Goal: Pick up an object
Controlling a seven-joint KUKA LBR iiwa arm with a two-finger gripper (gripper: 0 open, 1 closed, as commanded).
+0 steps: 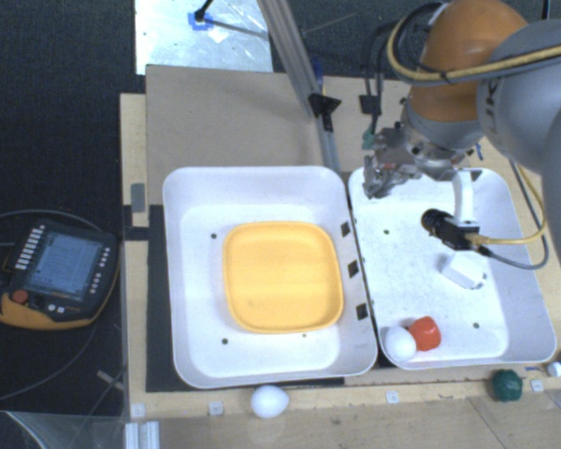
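In the right bin (514, 340), a small red-orange object (425, 333) lies near the front left corner. A white ball (399, 344) touches its left side. A small white block (465, 271) lies nearer the bin's middle. My gripper (379, 181) hangs over the bin's far left corner, well apart from these objects, under the orange band of the wrist (467, 40). Nothing shows at its tip. A black cylinder on a yellow cable (446, 226) sticks out below the wrist.
The left bin (192, 251) holds a yellow square plate (282, 275). Outside the bins, a white egg (269, 400) and a green ball (507, 384) rest on the bench's front edge. A teach pendant (56, 274) lies on the floor at left. A metal pole (294, 50) slants behind the bins.
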